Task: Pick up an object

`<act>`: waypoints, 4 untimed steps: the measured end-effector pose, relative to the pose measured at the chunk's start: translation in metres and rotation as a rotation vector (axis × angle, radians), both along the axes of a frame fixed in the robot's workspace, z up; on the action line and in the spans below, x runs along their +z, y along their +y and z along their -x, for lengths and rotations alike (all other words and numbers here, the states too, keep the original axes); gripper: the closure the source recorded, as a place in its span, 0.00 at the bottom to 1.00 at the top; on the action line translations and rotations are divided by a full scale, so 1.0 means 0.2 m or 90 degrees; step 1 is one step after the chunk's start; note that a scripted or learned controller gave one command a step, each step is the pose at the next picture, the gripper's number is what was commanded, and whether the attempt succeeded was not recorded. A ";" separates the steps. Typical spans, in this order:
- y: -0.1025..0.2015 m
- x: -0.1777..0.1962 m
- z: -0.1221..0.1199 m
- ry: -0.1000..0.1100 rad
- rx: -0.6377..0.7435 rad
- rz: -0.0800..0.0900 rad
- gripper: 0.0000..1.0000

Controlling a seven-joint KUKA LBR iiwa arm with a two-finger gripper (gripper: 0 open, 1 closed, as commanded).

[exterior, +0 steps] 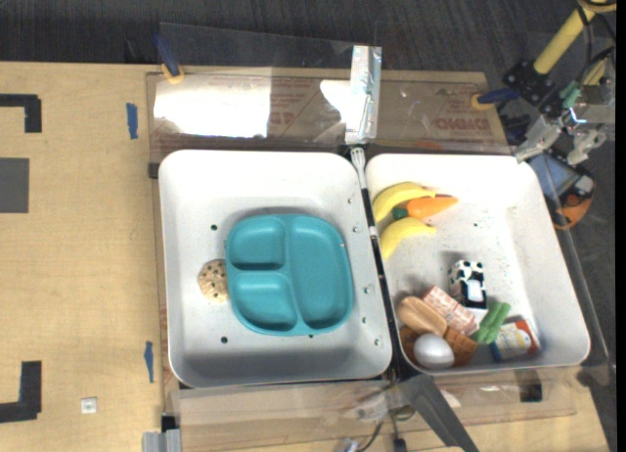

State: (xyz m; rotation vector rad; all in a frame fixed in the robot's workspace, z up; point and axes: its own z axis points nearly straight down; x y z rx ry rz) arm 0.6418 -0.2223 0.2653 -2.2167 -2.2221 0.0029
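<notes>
The claw point(565, 129) sits at the upper right, just outside the far right corner of the right bin point(558, 245), among grey metal parts, blue clamps and a yellow cable point(567, 34); it is too small and cluttered there to tell whether it is wide or narrow, and nothing can be seen in its grip. It hangs well apart from every object in the bins. Nearest to it in the right bin, by the far left corner, lie two yellow bananas point(401, 233) with an orange carrot point(430, 207) resting against the upper one. Further toward the near side stands a small black-and-white toy cow point(470, 282). At the near edge a cluster lies packed together: a brown bread roll point(421, 315), a white egg point(433, 350) touching it, a green piece point(492, 321) and a small bottle-like item point(514, 339). The left bin point(186, 196) holds a teal divided plate point(290, 272) with a speckled cookie point(213, 280) just beside its left rim. Both bins rest on the wooden worktop point(68, 245).
</notes>
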 end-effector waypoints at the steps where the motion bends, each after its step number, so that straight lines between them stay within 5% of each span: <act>1: 0.03 -0.70 0.30 0.005 -0.065 -0.006 0.00; 2: 0.09 -0.64 0.43 0.001 -0.026 -0.001 0.00; 3: 0.09 -0.64 0.44 0.001 -0.026 -0.001 0.00; 4: 0.30 -0.77 0.61 -0.022 0.044 0.007 0.00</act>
